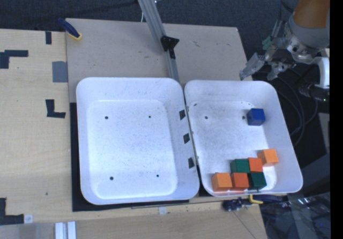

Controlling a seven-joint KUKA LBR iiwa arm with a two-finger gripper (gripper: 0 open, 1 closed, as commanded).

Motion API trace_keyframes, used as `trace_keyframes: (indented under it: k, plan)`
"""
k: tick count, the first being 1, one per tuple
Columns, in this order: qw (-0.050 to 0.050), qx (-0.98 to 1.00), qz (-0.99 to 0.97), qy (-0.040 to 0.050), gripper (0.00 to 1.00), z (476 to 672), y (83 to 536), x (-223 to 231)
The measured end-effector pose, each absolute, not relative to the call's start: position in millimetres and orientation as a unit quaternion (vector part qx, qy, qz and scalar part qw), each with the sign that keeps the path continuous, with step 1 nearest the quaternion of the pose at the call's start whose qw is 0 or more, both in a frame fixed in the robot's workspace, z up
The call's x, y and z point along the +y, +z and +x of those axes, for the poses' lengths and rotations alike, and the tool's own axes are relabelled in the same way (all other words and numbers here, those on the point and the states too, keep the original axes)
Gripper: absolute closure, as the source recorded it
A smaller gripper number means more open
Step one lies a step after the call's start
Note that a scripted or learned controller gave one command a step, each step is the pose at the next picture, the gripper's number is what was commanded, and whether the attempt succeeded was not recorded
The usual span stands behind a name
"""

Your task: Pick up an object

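pale wooden bench (123,45) is seen bearing two shallow white bins side by side, the left bin (86,93) and the right bin (268,90), whose sloped walls seem meant to keep loose pieces gathered. a blue cube (255,116) is set apart near the right bin's far side, while orange and green blocks (244,172) are bunched at its near corner. the gripper (261,64) is held raised outside the right bin's far right corner, fingers spread apart and nothing held, presumably so that a descent can be made onto the isolated cube
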State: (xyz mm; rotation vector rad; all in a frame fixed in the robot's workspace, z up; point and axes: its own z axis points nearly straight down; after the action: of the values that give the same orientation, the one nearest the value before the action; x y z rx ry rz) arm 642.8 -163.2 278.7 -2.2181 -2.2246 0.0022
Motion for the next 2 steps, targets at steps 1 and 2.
trace_keyframes:
  k: [1,2]
  plan:
    - [0.000,-0.708,-0.706,0.0011,0.00,642.7,278.7,-163.4]
    - [0.002,-0.708,-0.706,0.0024,0.00,651.9,221.6,-161.5]
